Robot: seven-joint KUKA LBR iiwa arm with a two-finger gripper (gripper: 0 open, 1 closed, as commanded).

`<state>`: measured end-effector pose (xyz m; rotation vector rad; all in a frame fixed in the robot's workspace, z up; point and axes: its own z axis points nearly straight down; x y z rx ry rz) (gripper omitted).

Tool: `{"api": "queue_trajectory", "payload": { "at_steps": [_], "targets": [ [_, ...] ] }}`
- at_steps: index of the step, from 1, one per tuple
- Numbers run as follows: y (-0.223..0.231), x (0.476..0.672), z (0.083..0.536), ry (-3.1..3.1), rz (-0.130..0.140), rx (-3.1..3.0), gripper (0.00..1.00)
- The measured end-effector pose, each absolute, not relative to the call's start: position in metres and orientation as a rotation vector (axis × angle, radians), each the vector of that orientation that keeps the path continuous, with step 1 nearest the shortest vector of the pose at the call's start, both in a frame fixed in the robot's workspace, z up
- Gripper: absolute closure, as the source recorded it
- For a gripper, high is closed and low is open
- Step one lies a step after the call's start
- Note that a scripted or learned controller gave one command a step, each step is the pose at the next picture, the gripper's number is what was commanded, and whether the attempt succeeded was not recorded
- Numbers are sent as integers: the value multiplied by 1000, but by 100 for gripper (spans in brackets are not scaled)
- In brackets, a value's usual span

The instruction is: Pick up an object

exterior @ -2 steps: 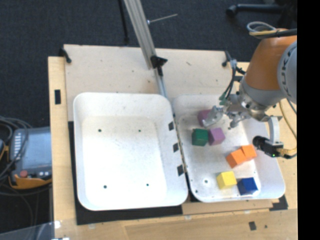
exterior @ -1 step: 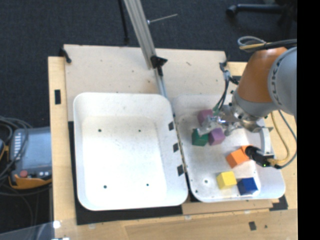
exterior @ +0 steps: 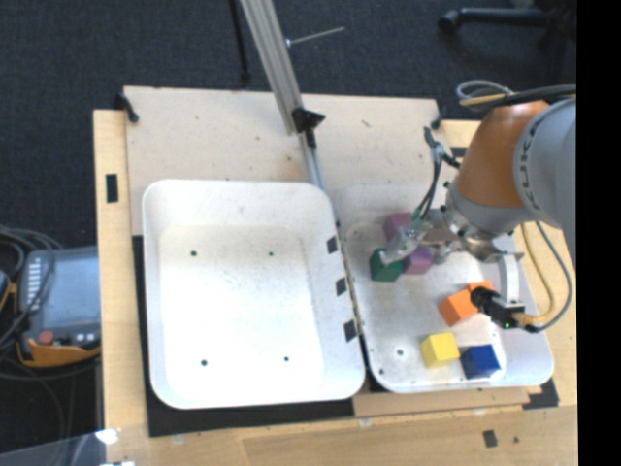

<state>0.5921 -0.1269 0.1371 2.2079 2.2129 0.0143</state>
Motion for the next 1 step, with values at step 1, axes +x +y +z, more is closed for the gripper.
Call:
{"api": "queue_trajectory", "payload": {
  "at_steps": [1],
  "targets": [
    [-128, 593, 147, 2203, 18, 2213, 100]
  ]
}}
